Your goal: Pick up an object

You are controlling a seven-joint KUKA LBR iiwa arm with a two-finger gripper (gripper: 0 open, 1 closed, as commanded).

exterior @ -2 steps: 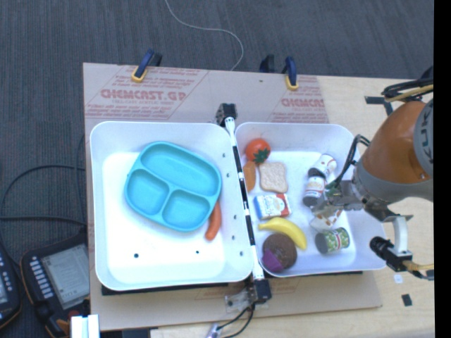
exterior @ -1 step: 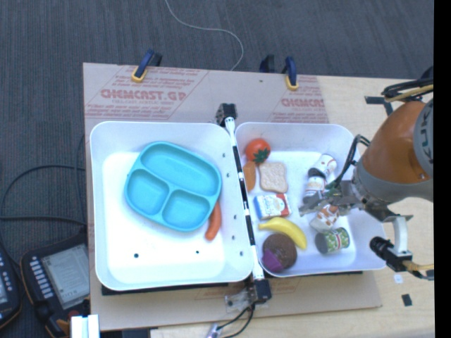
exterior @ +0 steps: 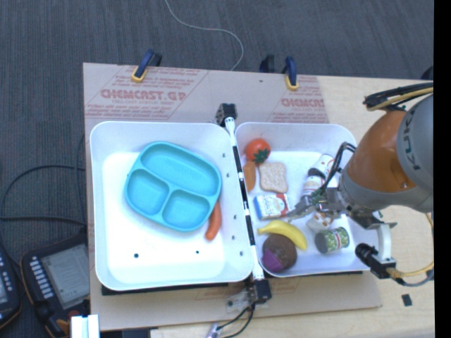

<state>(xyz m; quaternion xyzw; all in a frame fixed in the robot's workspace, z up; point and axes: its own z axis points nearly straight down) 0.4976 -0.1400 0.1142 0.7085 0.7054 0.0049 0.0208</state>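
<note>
Hiding part of the right bin [exterior: 296, 129]: the arm [exterior: 384, 167].

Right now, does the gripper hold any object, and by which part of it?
It cannot be told. The gripper is low in the right bin, above the banana and beside the can, but no object is visible between its fingers.

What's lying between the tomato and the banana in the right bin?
In the camera view, the bread slice and a small packet lie between the tomato and the banana.
</note>
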